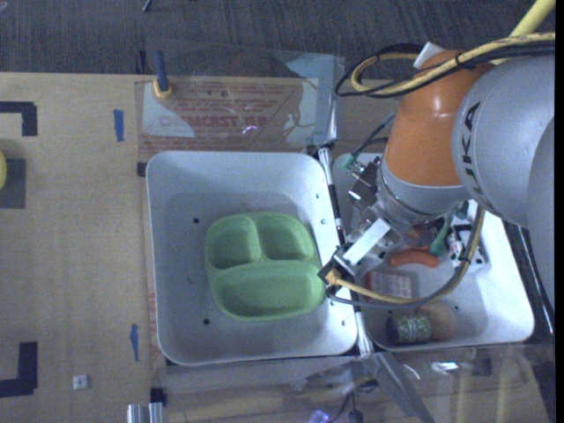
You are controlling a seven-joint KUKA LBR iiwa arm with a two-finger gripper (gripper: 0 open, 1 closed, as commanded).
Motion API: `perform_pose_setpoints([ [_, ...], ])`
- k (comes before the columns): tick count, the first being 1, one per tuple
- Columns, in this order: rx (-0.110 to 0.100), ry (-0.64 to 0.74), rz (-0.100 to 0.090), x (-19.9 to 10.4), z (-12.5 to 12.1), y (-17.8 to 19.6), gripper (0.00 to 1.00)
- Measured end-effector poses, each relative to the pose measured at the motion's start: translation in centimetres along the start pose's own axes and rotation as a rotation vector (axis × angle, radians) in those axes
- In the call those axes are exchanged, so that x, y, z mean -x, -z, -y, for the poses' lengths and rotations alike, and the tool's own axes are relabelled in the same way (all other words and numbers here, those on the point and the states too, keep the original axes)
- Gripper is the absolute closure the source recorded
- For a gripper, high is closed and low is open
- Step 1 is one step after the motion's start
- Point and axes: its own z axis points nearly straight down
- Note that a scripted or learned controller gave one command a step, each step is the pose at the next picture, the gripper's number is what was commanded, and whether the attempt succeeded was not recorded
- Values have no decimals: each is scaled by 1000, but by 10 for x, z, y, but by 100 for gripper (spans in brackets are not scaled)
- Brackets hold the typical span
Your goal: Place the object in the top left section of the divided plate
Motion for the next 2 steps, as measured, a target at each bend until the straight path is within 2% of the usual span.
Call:
perform_pose_setpoints([
  [1,-4,7,2,-30,56,-46,100],
  [2,-3,5,1,-30,55,-46,0],
])
